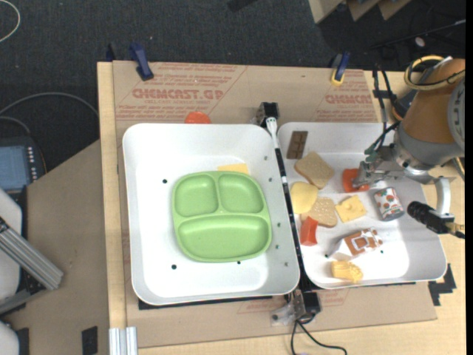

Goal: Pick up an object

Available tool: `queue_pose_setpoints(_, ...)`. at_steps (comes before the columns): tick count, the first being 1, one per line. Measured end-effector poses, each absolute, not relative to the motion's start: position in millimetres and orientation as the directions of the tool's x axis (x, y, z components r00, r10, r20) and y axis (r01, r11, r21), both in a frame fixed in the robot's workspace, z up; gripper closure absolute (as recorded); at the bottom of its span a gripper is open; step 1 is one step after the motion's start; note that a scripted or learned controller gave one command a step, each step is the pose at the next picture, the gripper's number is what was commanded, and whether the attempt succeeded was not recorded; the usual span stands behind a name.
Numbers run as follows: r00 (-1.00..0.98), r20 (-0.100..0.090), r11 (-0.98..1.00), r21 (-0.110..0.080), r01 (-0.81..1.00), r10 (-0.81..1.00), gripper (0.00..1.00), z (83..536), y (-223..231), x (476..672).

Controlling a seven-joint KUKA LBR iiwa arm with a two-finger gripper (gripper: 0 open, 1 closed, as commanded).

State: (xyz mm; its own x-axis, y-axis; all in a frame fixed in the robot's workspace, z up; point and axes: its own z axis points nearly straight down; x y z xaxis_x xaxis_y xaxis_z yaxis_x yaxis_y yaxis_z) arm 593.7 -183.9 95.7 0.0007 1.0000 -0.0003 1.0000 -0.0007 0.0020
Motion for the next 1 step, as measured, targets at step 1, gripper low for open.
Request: queue_pose_setpoints(1,0.001,0.000,-0.001,0.001,1.000,1.000,0.00,94.9,-183.9,593.4)
